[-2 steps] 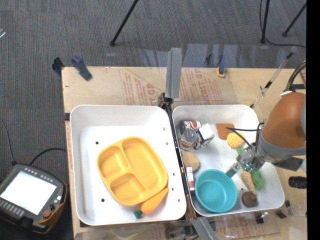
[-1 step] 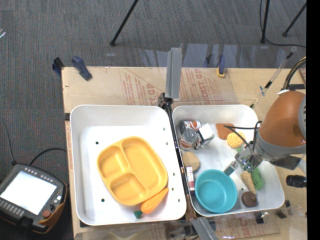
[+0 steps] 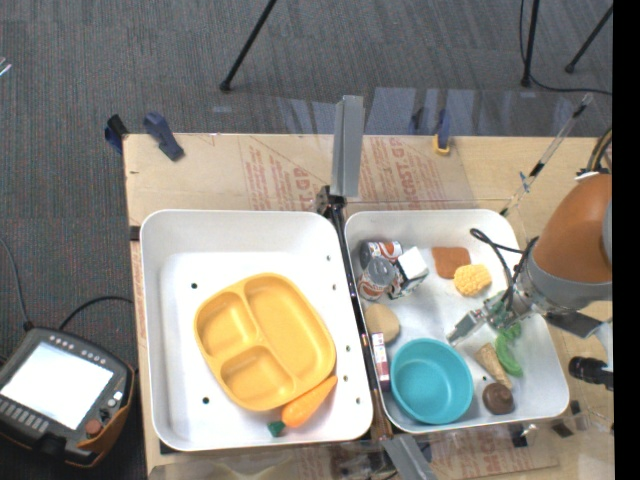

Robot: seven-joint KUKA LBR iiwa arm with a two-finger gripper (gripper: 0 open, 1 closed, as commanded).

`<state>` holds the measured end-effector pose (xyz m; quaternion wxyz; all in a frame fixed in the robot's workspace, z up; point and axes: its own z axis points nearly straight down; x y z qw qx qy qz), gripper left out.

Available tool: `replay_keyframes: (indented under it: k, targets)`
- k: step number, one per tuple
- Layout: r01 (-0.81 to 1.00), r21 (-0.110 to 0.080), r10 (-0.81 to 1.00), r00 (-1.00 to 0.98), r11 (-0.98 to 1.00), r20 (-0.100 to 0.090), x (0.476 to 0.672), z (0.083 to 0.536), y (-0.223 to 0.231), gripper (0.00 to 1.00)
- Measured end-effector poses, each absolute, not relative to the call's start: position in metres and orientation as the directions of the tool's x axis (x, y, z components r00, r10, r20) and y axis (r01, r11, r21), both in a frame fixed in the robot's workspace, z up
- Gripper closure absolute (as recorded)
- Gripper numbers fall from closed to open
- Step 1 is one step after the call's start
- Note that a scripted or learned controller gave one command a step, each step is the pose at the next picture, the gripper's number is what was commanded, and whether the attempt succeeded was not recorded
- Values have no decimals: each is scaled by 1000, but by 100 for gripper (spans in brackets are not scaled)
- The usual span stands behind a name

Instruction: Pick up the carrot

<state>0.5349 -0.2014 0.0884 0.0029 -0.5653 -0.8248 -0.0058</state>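
The orange carrot (image 3: 308,404) with a green stub end lies in the left bin (image 3: 170,268), near its front right corner. It rests against the lower right rim of the yellow divided plate (image 3: 262,340). My gripper (image 3: 480,322) is over in the right bin (image 3: 545,378), low above its floor between the yellow ball and the teal bowl. It is far from the carrot.
The right bin holds a can (image 3: 379,268), a white box (image 3: 412,263), a brown square (image 3: 451,260), a yellow ball (image 3: 472,280), a potato (image 3: 381,322), a teal bowl (image 3: 431,379), a cone (image 3: 492,360), a green piece (image 3: 511,352) and a brown ball (image 3: 497,398).
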Motion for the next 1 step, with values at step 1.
replay_keyframes:
  k: [1]
  targets:
    - [975,7,975,-220,220,16,541,89,-200,0]
